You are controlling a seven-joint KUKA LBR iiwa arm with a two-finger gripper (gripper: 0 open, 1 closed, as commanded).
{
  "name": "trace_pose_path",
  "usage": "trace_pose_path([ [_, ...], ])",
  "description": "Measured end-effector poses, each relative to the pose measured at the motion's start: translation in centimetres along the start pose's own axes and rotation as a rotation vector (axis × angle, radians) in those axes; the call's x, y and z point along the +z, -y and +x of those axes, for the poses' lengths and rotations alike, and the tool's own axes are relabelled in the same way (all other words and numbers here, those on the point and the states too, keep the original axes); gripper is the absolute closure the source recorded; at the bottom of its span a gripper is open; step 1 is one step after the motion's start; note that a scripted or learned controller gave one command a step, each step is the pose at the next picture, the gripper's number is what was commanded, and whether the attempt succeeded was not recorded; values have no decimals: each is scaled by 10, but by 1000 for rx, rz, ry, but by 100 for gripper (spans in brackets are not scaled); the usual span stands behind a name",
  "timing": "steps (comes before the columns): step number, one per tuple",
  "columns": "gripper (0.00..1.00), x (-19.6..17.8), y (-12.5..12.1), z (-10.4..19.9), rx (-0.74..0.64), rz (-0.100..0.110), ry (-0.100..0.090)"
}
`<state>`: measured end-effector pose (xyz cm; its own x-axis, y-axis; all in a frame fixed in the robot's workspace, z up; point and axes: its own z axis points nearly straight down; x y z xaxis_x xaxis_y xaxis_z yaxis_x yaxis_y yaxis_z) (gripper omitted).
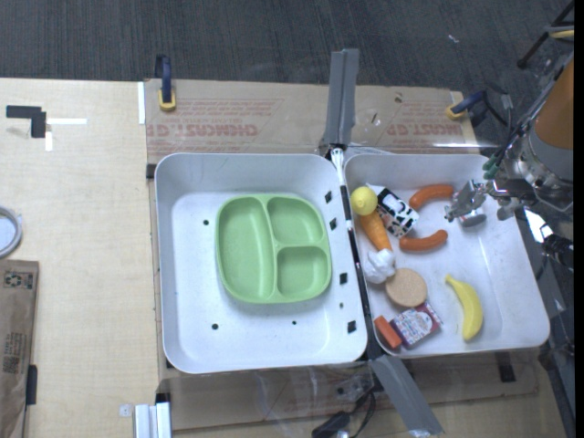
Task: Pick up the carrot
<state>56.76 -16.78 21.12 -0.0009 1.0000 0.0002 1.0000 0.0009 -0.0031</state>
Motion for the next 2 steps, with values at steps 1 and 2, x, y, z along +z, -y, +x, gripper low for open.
trace_pose_path([
  [1, 0, 83, 25, 35, -206, 0, 0],
  [2, 0, 118, -15, 46, -429, -6, 3],
])
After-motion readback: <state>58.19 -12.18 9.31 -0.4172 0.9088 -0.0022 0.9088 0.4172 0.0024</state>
